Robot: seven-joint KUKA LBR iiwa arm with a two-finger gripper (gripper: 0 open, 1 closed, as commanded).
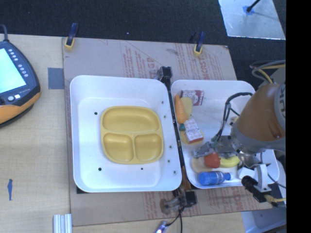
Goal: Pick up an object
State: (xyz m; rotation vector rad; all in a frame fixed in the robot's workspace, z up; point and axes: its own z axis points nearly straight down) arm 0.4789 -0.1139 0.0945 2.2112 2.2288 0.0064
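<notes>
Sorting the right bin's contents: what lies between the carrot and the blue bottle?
In the camera view, a small red-and-white carton lies between the carrot and the blue bottle, nearer the carrot; past it come bare bin floor and a pale yellow piece.

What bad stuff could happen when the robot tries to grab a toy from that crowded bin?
1. The gripper sits low among packed toys: the red piece, the yellow piece and the blue bottle lie close together, so it might pinch two or shove one aside.
2. The round bottle could roll away if bumped.
3. The small box beside the carrot might get pushed too.
</notes>
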